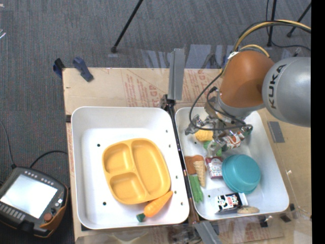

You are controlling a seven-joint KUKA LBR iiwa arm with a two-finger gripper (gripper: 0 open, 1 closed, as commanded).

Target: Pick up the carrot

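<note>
The orange carrot (157,205) with a green stem end lies in the left bin (86,131), at its front right, touching the front edge of the yellow divided plate (135,170). My gripper (217,132) is over the back of the right bin (266,136), down among the toy foods next to a yellow corn piece (204,135). The arm's orange band and wrist cover most of the fingers. The carrot is far from the gripper, across the bin divider.
The right bin holds a teal bowl (242,173), a small red packet (214,168), a waffle cone (200,173), a green vegetable (196,188), a black and white carton (229,202) and a can (234,139). A teach pendant (30,200) lies at the lower left.
</note>
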